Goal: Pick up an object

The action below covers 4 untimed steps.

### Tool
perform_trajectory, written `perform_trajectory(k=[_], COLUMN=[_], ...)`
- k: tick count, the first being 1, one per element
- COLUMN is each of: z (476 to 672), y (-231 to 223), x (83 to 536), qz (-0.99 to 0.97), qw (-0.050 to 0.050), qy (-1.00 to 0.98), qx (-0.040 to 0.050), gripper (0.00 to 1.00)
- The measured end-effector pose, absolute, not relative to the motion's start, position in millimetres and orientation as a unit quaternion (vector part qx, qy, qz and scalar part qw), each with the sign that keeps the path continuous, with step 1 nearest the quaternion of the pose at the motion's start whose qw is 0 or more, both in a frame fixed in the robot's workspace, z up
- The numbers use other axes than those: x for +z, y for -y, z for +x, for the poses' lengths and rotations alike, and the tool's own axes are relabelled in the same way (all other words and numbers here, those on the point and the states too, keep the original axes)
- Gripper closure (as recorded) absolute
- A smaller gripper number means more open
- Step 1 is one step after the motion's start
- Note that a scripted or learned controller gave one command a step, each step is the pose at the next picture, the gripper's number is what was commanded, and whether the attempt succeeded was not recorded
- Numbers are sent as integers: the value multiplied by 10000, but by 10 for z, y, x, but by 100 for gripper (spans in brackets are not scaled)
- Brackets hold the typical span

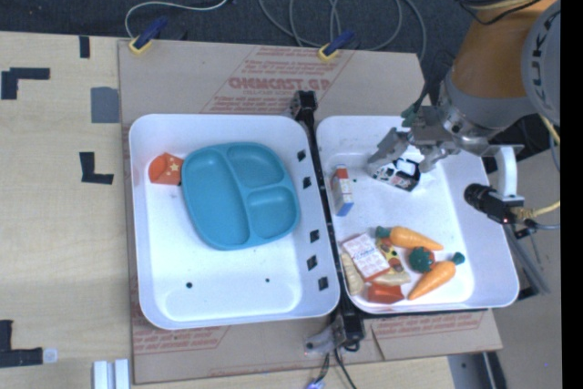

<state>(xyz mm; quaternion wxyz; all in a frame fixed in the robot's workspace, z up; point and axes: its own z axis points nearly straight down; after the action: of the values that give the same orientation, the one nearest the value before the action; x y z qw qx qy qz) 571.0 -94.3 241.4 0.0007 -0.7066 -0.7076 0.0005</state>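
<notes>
**Grey arm low over the right bin's far half**

Grey and orange, the arm (496, 59) reaches in over the right bin (492, 296), and its gripper (405, 161) hangs low above the bin's far half, roughly midway between its left and right walls. A small black-and-white thing (402, 174) sits right at the gripper's tip. The view does not settle whether it is part of the tool or a loose object, so I cannot tell how wide the gripper stands or whether it has hold of anything.

The objects to pick lie in the same bin. A small upright carton (342, 191) stands close to the left wall, near the gripper but apart from it. The rest crowd along the near edge:

- a patterned packet (364, 257) towards the near-left corner
- a red piece (384, 293) just beside the packet, on its near side
- one carrot (414, 239) lying across the far side of the heap
- a second carrot (431, 281) slanting towards the near-right corner
- a dark green piece (420, 259) between the two carrots

The left bin (146, 287) carries a blue divided plate (241, 194) in its far half. A small orange-red piece (166, 168) touches the plate's left rim, by the bin's left wall.

Both bins rest on a cardboard sheet (264, 82). Two blue-and-yellow clamps (148, 34) grip its far edge, and thin cables (337, 5) loop on the dark floor beyond it.
</notes>
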Motion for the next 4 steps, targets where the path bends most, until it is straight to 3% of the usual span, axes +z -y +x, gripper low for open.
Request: perform_trajectory(k=[1,2,3,4], z=[5058,5507,5091,5187], y=[1119,1721,1410,1245], x=[1258,2032,1409,907], qz=[-7071,-7072,-7071,-7075], qw=[17,-11,19,-71], qy=[7071,7070,7071,7066], qx=[8,2,8,-58], gripper=[0,0,0,0])
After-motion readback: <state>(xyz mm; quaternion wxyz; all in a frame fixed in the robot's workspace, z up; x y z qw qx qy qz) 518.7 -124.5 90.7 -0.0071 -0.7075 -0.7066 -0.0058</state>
